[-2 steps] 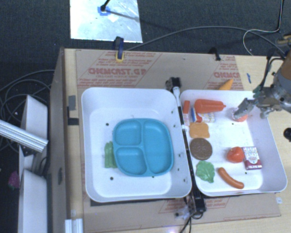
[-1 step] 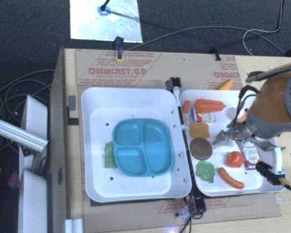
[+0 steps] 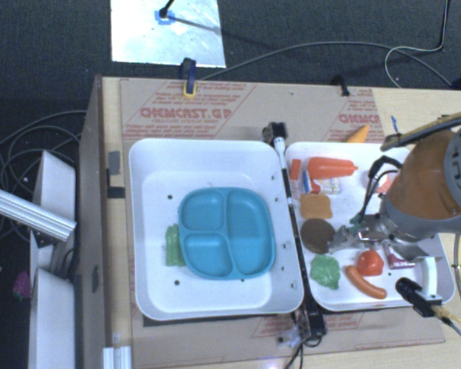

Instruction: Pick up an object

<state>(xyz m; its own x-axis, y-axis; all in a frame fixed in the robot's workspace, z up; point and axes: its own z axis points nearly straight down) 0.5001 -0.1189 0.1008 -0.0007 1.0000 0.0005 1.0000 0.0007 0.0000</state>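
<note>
Step in hand — approach. Gripper (image 3: 353, 237) low in right bin (image 3: 369, 302), over gap between brown round piece (image 3: 317, 235) and red tomato (image 3: 369, 262). Finger state: cannot tell, nothing visibly pinched. Next move likely — settle on one item, descend squarely, close.
</note>
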